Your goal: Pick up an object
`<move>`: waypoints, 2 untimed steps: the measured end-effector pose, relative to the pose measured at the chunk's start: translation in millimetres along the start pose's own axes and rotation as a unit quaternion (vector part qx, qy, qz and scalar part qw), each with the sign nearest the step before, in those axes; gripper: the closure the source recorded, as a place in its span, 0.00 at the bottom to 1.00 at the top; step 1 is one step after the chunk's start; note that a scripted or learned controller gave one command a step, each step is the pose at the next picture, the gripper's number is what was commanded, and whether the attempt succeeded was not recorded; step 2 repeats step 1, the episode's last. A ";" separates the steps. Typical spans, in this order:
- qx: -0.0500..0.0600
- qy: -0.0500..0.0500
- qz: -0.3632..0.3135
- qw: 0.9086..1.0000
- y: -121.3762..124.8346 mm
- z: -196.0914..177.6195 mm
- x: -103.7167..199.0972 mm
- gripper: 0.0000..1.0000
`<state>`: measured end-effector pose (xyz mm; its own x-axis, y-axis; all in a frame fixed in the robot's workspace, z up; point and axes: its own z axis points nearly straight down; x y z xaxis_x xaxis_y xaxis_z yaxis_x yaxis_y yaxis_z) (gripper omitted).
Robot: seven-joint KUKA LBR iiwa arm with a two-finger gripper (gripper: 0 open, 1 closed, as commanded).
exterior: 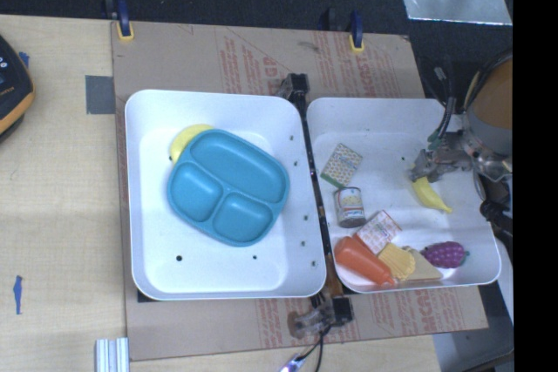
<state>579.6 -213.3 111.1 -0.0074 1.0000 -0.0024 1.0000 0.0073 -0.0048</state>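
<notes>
My gripper [432, 165] hangs over the right side of the right bin [384, 113], at the end of the grey arm with its orange band [494, 100]. A small yellow banana [432, 195] lies on the bin floor just in front of it, close to or touching its tip. Also in this bin are a patterned green packet [342, 163], a small can [350, 206], a white and red packet [378, 230], an orange carrot [362, 261], a yellow wedge [399, 261] and purple grapes [445, 254].
The left bin [148, 257] holds a blue divided plate [228, 187] lying over a yellow item [190, 138]. A ridge with clips [312, 187] separates the two bins. A yellow and black device [10, 91] sits at the bench's left edge.
</notes>
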 end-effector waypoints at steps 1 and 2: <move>-0.001 0.001 0.000 1.000 51.6 0.0 65.4 1.00; -0.001 0.001 0.000 1.000 51.6 0.0 65.4 1.00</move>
